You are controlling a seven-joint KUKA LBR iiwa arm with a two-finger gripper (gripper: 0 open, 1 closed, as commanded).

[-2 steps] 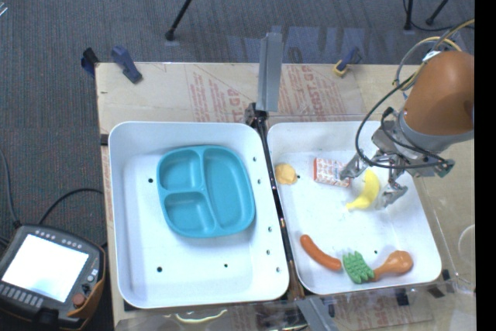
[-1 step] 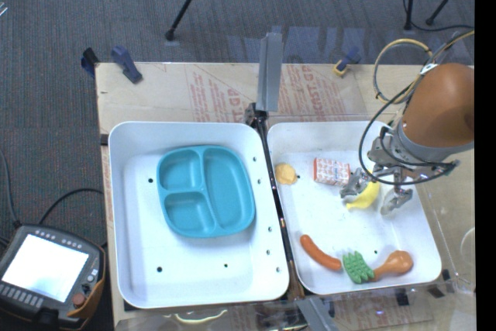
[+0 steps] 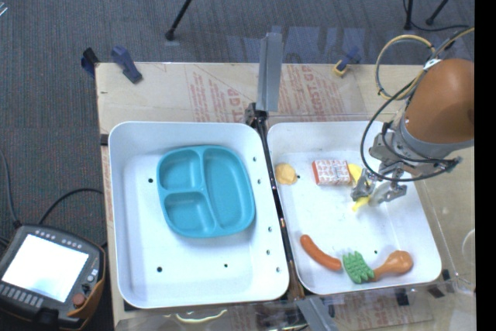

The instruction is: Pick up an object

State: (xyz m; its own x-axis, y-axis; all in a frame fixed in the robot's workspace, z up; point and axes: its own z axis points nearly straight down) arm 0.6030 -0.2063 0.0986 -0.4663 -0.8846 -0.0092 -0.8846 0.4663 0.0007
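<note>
My gripper [image 3: 375, 190] hangs low over the right bin [image 3: 407, 225], under the arm's orange band [image 3: 442, 101]. A yellow object [image 3: 357, 176] lies right under and beside it, partly hidden by the gripper, with a yellow tip showing at its lower left. A red and white box [image 3: 331, 171] sits just left of the gripper. Further left lies a small yellow-orange round piece [image 3: 286, 174]. Along the bin's front are a sausage [image 3: 321, 253], a green ridged piece [image 3: 357, 267] and an orange drumstick [image 3: 394, 263].
The left bin [image 3: 132, 244] holds a blue divided plate [image 3: 206, 191]. A grey post [image 3: 270, 77] stands behind the wall between the bins. Cables loop above the arm's wrist. A teach pendant [image 3: 46, 271] lies at the lower left, off the bench.
</note>
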